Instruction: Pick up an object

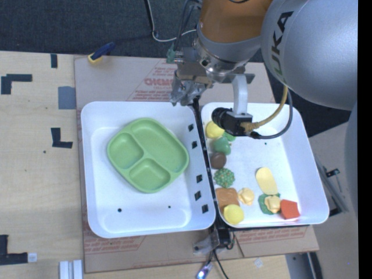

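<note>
Nothing is picked up yet: the toys (pixel 247 193) lie in the right bin (pixel 302 156), near its left wall. The gripper (pixel 187 95) hangs above the bins' far edge; whether it is apart or together I cannot tell.

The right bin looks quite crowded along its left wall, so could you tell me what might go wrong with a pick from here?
The toy foods lie packed against the wall between the bins, so a finger may strike the wall or nudge a neighbour instead of closing on one piece. The gripper hangs above that wall's far end, not over any piece, so a straight descent would likely miss. The small rounded yellow piece could roll out of a grasp.
</note>
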Controlling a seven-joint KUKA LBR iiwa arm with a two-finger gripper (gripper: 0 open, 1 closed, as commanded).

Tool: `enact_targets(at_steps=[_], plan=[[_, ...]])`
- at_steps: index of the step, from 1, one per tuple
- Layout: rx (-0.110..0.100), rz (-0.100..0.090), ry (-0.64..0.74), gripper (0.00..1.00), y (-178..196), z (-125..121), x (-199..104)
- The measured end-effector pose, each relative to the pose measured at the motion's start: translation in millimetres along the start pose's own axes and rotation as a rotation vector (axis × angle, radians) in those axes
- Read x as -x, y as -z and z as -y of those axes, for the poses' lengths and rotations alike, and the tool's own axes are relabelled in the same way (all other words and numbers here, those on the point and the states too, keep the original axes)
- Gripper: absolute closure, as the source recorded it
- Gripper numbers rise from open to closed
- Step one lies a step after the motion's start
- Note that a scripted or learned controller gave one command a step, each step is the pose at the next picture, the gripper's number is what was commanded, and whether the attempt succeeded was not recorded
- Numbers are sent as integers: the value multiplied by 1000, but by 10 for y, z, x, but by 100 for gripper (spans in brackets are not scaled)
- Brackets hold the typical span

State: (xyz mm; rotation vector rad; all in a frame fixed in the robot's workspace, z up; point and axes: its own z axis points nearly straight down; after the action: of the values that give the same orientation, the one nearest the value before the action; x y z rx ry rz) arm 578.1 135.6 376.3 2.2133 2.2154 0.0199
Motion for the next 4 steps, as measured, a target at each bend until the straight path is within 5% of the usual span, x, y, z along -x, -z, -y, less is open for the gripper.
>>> enact_targets(at_steps=[1, 2, 3, 4], plan=[[-25, 4, 5, 100, -659, 499, -523], [-17, 0, 7, 100, -298, 900, -1007], [-3, -1, -1, 100, 868, -134, -968], [-29, 7, 0, 100, -244, 325, -972]])
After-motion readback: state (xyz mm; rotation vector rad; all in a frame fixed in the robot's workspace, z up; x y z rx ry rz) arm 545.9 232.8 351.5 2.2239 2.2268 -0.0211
